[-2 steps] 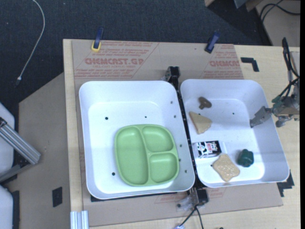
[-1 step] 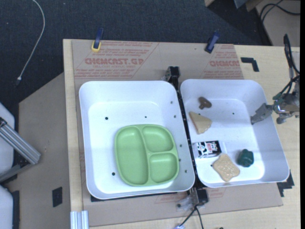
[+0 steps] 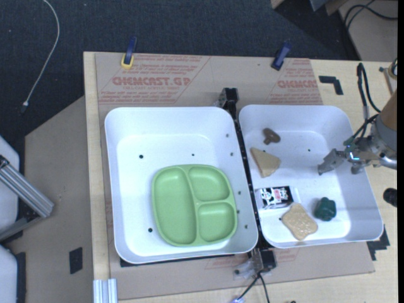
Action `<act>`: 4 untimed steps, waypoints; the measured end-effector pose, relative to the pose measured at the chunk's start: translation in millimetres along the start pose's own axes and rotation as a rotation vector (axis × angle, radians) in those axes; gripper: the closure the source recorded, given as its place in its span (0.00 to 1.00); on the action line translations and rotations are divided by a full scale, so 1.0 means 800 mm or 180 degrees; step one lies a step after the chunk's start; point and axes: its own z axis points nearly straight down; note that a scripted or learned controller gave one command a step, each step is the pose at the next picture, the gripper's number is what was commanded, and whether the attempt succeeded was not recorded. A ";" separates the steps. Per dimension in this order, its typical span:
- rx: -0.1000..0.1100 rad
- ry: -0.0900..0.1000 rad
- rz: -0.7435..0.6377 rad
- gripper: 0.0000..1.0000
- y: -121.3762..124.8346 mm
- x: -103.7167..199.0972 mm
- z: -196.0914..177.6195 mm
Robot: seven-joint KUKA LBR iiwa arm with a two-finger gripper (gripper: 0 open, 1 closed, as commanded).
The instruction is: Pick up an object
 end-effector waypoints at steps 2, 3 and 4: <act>0.0002 0.0001 -0.0001 0.00 0.000 0.012 0.085; -0.0007 -0.0004 0.0000 1.00 0.001 0.012 0.071; -0.0027 -0.0015 -0.0002 1.00 0.004 0.003 0.015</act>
